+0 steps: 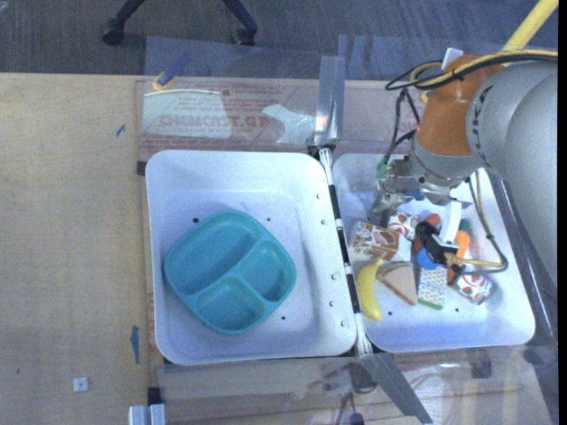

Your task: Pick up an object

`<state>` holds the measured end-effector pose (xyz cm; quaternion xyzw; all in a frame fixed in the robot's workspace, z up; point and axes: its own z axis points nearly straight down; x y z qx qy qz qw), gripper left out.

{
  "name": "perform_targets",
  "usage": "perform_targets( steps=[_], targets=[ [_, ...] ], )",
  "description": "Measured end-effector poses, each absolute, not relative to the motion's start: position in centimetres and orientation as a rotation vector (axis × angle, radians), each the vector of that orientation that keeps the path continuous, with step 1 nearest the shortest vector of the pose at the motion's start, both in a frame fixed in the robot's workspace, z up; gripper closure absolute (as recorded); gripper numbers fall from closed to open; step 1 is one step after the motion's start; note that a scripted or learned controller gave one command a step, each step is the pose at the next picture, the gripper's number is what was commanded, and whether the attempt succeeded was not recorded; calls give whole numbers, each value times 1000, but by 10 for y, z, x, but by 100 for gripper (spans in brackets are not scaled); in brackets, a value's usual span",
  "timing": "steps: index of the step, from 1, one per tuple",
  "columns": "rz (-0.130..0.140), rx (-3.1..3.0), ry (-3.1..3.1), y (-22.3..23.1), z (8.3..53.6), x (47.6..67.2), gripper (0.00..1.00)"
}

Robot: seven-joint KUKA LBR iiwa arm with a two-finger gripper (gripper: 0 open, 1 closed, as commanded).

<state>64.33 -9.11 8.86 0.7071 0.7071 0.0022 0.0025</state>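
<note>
My gripper point(387, 206) reaches down into the back left part of the right bin point(518, 321), just above a brown and white patterned piece point(376, 237). In front of it lie a yellow banana point(367, 290), a tan bread slice point(400, 282) and a small green patterned box point(432, 287). A red and white can point(473, 286) lies at the right of the pile, with small orange and blue pieces point(434, 248) behind it. I see nothing lifted from the bin.
The left bin point(168, 180) holds a teal divided plate point(230, 271). The arm's grey body and orange band point(447, 118) hang over the right bin's back right corner. A transparent sheet point(230, 118) lies behind the bins.
</note>
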Motion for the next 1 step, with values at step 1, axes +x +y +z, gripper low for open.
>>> perform_targets(
  steps=[1],
  targets=[
    [7, 2215, 2220, -92, 88, 653, 0]
  ],
)
